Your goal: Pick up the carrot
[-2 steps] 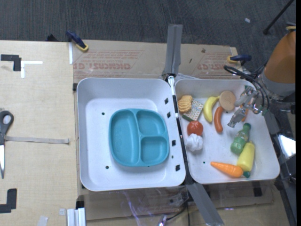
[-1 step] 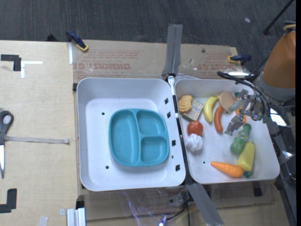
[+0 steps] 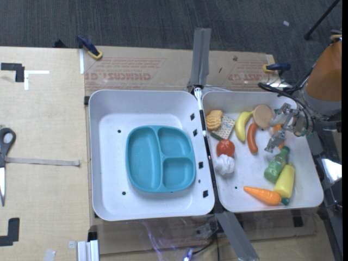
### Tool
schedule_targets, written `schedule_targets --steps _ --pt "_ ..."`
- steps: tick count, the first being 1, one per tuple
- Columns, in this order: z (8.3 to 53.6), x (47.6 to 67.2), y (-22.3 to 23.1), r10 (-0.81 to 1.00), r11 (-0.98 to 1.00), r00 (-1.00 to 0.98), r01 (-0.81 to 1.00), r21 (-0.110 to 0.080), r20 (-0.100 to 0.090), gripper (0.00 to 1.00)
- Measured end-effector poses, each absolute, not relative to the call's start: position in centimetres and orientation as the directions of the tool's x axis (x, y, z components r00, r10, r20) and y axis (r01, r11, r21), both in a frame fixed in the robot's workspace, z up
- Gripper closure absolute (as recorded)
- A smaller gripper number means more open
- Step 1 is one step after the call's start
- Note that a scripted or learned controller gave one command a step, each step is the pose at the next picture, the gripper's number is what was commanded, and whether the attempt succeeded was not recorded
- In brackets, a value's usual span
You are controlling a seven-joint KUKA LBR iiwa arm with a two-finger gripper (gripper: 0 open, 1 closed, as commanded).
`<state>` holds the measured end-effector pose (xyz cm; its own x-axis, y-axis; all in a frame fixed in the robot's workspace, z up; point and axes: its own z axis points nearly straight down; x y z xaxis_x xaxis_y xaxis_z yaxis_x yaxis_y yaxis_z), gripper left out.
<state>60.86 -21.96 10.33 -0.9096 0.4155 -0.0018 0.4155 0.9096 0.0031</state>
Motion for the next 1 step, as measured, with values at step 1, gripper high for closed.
schedule_targets --steps 1 --pt "11.42 61.05 -21.97 0.413 0.911 -0.91 0.413 0.003 -0.009 1.0"
